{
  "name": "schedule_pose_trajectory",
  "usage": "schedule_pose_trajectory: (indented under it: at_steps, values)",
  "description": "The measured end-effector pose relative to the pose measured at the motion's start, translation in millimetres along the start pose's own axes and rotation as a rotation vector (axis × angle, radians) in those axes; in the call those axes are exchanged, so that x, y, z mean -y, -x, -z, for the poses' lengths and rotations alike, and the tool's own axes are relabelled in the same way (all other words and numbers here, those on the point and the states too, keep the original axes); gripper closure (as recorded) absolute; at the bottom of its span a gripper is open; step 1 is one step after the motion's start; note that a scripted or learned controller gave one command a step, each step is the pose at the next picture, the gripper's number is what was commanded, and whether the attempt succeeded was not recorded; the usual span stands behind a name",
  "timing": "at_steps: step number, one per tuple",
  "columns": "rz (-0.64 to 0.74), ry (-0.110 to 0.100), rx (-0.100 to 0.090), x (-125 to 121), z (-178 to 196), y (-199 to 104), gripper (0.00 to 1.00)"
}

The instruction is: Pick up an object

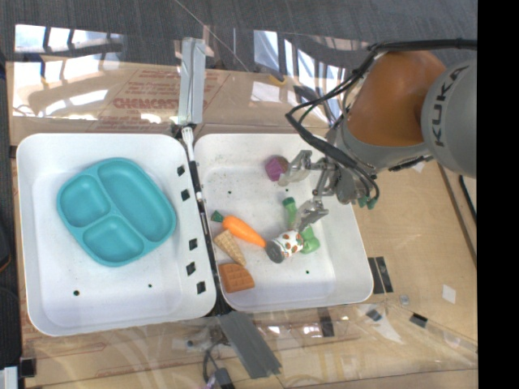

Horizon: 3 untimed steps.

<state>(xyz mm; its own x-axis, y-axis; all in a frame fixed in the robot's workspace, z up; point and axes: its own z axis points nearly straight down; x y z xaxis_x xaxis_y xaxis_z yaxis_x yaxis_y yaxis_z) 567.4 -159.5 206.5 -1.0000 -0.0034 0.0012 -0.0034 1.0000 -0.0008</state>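
Arm: comes in from the right (405, 104), grey with the orange band above the wrist, bent down over the right bin's (345, 275) right half.
Gripper: (302, 186) points toward the bin's middle; its two metal fingers are spread apart, one near the far side beside the purple piece, the other lower down by the green piece. Nothing sits between them.
Purple piece: (275, 167) small, rounded, near the right bin's far edge, just beside the upper finger.
Green piece: (289, 208) small, upright-looking, about mid-bin, just beside the lower finger.
Carrot: (243, 231) orange with a green tip, lying at a slant near the right bin's left wall.
Cup: (289, 244) white with red and green marks, on its side, dark opening toward the carrot; another green bit touches its right side.
Wafers: (233, 262) two tan pieces near the bin's near-left corner, one cone-like, one squarish.
Plate: (116, 209) teal, three compartments, in the middle of the left bin (36, 298).
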Motion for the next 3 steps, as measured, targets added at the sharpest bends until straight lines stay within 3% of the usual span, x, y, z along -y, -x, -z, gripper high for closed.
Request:
schedule_pose_trajectory:
  at_steps: [1,2,3]
  values:
    - [-0.399,0.001,0.003,2.5,-114.0,-5.5,0.0]
    - [-0.39,0.0,0.003,0.4,-103.9,-4.3,1.0]
    - [-0.054,0.002,0.003,-47.2,-112.9,-2.4,1.0]
